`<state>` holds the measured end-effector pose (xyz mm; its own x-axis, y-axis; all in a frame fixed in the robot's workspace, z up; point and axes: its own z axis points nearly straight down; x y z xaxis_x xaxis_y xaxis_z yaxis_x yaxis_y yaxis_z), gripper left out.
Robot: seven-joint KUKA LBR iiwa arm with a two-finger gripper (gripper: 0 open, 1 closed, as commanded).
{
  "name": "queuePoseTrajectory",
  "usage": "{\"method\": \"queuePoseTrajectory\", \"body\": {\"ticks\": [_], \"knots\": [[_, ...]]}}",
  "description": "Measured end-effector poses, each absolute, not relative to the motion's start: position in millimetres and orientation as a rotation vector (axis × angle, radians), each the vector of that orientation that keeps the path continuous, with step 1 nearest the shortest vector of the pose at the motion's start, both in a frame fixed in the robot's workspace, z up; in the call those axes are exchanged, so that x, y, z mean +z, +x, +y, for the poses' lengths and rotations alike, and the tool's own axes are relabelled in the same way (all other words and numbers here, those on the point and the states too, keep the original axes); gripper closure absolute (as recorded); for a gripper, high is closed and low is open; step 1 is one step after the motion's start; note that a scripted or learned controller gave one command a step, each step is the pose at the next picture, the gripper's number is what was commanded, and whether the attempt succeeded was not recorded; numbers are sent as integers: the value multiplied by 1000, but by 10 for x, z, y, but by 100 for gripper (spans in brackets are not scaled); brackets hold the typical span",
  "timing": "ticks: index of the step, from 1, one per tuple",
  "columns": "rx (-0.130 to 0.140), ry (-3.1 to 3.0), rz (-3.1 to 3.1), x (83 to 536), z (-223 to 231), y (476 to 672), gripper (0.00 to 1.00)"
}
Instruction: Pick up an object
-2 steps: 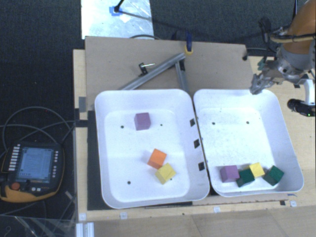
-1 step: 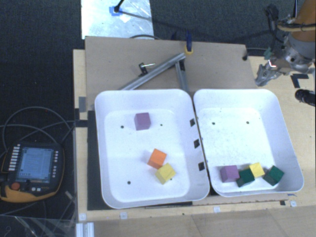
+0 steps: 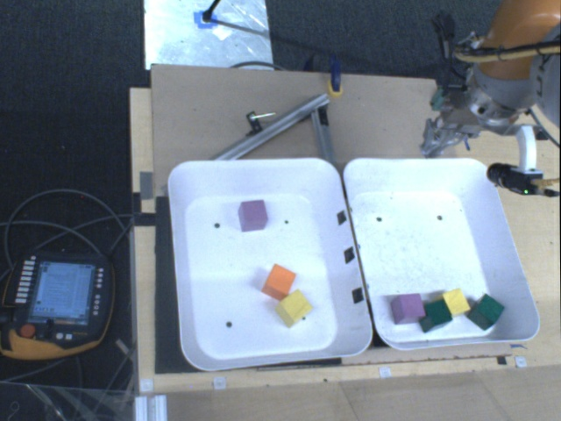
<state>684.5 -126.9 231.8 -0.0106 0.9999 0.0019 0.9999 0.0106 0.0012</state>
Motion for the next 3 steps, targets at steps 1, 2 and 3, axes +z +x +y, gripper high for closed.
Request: {"method": "queuePoseTrajectory", "body": {"ticks": [1, 2, 3], "knots": [[-4, -2210, -2232, 2362, -801, 6712, 100], [-4, -2209, -2232, 2289, -292, 6726, 100], [-3, -2209, -2231, 2260, 215, 6566, 100]]}}
